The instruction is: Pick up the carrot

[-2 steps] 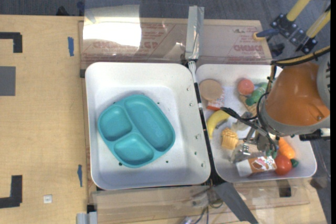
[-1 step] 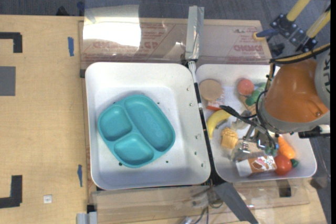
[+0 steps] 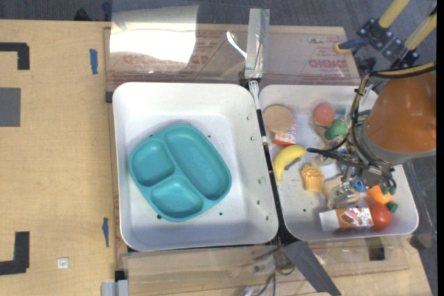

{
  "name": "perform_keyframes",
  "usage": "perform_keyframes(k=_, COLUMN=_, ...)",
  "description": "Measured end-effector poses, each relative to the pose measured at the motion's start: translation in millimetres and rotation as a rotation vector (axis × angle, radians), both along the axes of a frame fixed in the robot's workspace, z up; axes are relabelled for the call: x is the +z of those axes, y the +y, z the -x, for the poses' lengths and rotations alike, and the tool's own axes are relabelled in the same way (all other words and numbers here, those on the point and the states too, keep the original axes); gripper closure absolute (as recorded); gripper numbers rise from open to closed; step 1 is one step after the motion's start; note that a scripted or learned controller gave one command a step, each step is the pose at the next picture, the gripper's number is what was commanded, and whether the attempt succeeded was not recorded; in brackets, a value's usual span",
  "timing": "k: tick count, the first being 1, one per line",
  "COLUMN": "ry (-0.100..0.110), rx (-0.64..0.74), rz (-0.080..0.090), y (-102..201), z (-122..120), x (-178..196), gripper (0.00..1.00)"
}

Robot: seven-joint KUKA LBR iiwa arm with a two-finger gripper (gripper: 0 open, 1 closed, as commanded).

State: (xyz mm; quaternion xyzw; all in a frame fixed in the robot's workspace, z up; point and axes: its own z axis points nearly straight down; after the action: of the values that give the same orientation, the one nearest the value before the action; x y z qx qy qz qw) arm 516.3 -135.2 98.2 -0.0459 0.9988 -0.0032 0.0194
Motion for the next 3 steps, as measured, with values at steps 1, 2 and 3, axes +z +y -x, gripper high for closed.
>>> perform_keyframes(k=1, ry=-0.003, rx=-0.018, rz=0.001, y=39, z=13, x=1, gripper=0.0)
perform_keyframes(k=2, ry=0.005, rx=-0.126, rz=-0.007, y=42, z=11, x=-1, gripper=0.0)
perform_keyframes(k=3, ry=0.026, rx=-0.213, rz=-0.005, y=-50, z=-59, x=58, gripper=0.0)
